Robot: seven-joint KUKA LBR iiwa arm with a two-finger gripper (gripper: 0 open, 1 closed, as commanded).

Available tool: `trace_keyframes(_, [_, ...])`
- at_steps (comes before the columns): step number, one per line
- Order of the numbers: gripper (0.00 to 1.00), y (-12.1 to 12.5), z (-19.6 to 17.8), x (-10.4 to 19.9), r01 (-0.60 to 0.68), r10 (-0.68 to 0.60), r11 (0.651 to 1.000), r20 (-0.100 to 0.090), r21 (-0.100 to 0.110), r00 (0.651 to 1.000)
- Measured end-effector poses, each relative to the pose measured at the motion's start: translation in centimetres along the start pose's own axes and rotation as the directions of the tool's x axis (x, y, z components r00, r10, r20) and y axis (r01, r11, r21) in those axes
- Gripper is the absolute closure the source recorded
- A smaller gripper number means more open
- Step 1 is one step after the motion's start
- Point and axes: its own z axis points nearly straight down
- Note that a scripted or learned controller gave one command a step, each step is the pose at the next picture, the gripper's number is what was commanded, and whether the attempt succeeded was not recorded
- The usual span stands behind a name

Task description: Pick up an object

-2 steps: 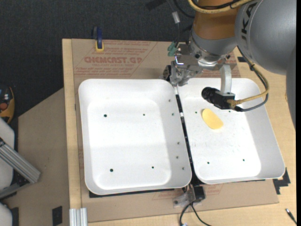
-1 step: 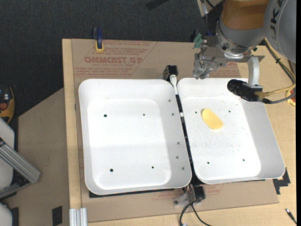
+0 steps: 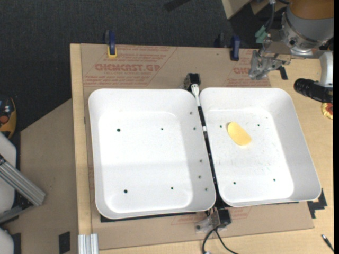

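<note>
2 shallow white bins sit side by side on the table [image 3: 85, 78]. The right bin [image 3: 296, 157] contains 1 flat yellow oval object [image 3: 239, 134], lying in its upper middle part. The left bin [image 3: 100, 142] shows its white floor with a few dark dots. The pincer [image 3: 260, 67] hangs above the table just behind the right bin's far edge, well apart from the yellow object. I cannot tell how far it is open.

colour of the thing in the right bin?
Yellow object, seen in the camera view.
</note>
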Motion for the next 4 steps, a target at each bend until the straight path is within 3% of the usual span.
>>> trace_keyframes(1, [1.0,-3.1,11.0,11.6,0.014,-0.014,1.0,-0.006,0.017,1.0])
trace_keyframes(2, [1.0,0.4,1.4,5.4,0.0,0.0,1.0,0.0,-0.007,1.0])
trace_keyframes(3, [1.0,-4.9,1.8,11.9,0.012,-0.012,1.0,-0.005,0.011,1.0])
trace_keyframes(4, [1.0,-4.5,1.1,8.7,0.003,-0.003,1.0,-0.002,0.003,1.0])
